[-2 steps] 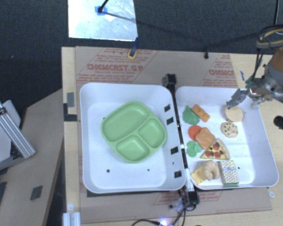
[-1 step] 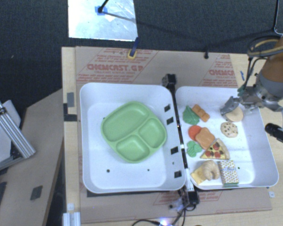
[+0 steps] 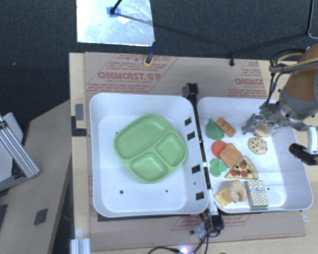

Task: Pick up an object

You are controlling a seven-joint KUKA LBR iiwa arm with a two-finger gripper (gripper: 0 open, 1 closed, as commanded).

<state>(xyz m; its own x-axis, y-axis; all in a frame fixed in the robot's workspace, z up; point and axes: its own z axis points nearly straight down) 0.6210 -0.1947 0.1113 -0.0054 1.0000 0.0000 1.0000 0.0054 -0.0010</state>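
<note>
My end effector (image 3: 258, 125) hangs low over the right bin (image 3: 291, 181), near its upper edge, just above the round cookie (image 3: 257, 145). A pale piece sits right at its tip, but I cannot tell whether that piece is held or only lies beneath. My arm (image 3: 307, 83) reaches in from the right, its orange band above the wrist.

The toy foods lie in the left half of this bin: a green leaf (image 3: 214, 129) touching an orange block (image 3: 226, 126) at the top, a red tomato slice (image 3: 218, 148) against a piece of toast (image 3: 231, 154), a pizza slice (image 3: 243, 169), another green leaf (image 3: 218, 166), and at the bottom a tan pastry (image 3: 232, 193) beside a patterned box (image 3: 257, 193).

The left bin (image 3: 108, 194) holds a green divided plate (image 3: 150, 147). Both bins rest on the surface (image 3: 148, 70).
</note>
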